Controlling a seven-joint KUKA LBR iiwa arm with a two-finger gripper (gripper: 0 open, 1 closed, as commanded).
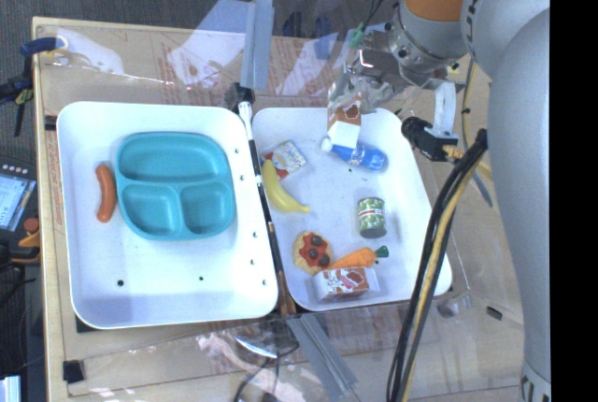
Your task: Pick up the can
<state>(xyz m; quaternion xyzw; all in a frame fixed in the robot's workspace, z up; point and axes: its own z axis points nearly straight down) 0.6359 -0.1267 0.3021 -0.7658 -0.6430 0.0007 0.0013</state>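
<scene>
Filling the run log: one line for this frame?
task: pick can | tool: at right bin's far edge, over small carton | can: upright in right bin, untouched | status: not picked

A: How's the light on my feed?

B: Bright and even from overhead. The right bin and the left bin read near pure white, close to blown out, so I get little surface detail there.

A: Shadows?

B: Soft and short. I see a faint one under the teal tray and a small one beside the can.

A: Glare?

B: Yes, pale reflections on the clear sheeting over the bench along the far edge.

A: Sharpness?

B: Middling. Labels are too soft for me to read, and the arm close to the lens looks blurred and oversized.
</scene>
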